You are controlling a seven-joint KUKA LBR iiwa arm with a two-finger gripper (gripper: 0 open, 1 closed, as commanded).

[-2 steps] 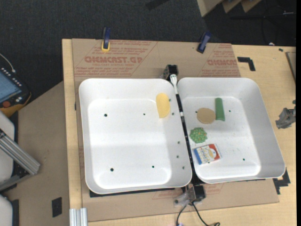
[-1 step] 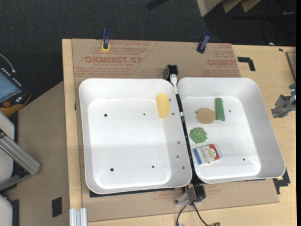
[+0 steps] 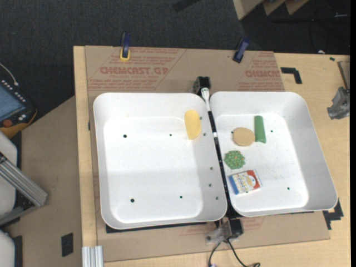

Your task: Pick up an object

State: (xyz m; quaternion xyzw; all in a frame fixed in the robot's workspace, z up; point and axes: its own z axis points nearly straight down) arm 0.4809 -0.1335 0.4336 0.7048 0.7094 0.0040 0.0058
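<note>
Left of the grey end effector (image 3: 339, 104), I see a green cylinder (image 3: 259, 129) touching a tan disc (image 3: 243, 137) in the right white bin (image 3: 311, 149); its grip state I cannot tell.

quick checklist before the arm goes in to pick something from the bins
1. Objects on hand: ok. The right bin holds a green stick, a tan disc, a green ball and a small printed packet; the left bin holds a yellow piece.
2. Space around the target: not ok for the tan disc, which touches or nearly touches the green stick; ok for the yellow piece, which lies alone, though close to the bin's right wall.
3. Objects lying flat inside the bins: ok.
4. Gripper out of the bins: ok, it sits at the right edge, beyond the right bin.
5. Gripper state: cannot tell.
</note>
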